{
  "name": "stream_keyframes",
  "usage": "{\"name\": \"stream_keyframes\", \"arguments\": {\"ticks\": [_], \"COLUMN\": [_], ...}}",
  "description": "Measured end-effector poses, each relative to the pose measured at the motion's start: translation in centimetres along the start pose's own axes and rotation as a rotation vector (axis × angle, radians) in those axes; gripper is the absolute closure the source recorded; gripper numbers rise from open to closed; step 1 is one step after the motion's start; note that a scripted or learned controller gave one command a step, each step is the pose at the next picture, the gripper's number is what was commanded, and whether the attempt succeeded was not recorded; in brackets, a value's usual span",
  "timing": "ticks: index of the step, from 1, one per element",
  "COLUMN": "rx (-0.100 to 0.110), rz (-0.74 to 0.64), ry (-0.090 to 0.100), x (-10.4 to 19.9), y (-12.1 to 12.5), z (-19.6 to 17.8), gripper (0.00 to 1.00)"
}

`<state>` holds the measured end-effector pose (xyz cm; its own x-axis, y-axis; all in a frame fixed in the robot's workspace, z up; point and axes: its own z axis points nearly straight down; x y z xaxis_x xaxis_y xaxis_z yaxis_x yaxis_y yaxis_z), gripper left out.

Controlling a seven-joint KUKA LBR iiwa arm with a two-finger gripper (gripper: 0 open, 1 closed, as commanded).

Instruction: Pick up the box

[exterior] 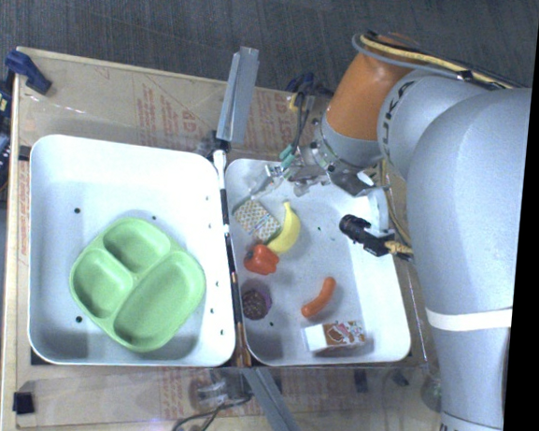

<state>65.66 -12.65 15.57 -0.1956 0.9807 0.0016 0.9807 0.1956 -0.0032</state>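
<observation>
Box (336,338): lower right of frame, at the right bin's (389,295) lower edge, just below the sausage (318,298).
Gripper (287,172): upper middle, over that bin's top edge, well apart from the box.
Grip state: cannot tell.

The box (337,337) lies at the right bin's (389,295) near edge, the gripper (288,169) poised over the far-left corner beside a banana (288,230).

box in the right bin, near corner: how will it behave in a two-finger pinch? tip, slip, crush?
The box lies flat on a broad face, so it probably won't roll or tip. It looks like small printed carton: likely light, and may dent under a hard squeeze. It sits close to the right bin front wall, so a push could jam it there.
</observation>
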Motion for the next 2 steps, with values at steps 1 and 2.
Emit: {"name": "stream_keyframes", "arguments": {"ticks": [1,2], "rx": [-0.008,-0.01], "rz": [-0.106,-0.11], "ry": [-0.009,-0.012], "x": [2.1,2.1], "y": [-3.6,-3.5], "z": [5.9,4.8], "gripper": [0.0,1.0]}}
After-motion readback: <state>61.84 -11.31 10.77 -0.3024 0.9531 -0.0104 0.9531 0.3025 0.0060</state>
